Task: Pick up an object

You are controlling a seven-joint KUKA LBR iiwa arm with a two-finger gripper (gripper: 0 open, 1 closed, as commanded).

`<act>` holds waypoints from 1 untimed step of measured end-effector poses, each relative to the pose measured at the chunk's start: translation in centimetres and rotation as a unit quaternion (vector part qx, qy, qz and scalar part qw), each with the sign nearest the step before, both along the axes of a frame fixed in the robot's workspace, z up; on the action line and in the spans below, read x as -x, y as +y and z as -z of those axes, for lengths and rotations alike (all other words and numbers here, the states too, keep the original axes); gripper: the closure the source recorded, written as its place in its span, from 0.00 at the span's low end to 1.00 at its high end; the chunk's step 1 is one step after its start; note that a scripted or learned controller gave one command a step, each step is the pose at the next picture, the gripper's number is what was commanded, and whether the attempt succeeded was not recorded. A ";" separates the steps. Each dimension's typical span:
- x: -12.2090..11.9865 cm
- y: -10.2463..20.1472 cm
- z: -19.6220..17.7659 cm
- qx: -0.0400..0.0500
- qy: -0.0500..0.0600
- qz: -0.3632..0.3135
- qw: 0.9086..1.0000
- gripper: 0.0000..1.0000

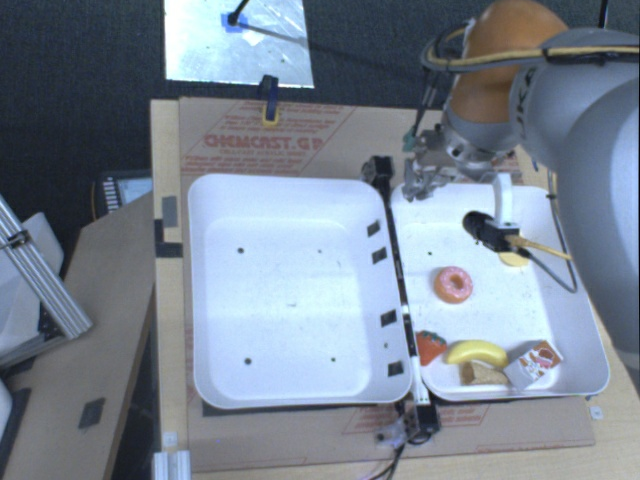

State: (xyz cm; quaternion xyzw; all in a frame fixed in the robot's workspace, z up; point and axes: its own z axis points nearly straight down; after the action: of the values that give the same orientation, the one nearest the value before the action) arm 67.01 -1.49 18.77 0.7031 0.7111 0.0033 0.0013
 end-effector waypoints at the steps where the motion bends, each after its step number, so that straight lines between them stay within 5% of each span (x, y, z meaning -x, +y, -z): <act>1: 0.1 7.0 0.3 0.000 0.002 0.000 1.000 1.00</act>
State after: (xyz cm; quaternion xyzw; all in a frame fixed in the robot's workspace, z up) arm 66.89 5.54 18.51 0.7030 0.7112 0.0020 0.0000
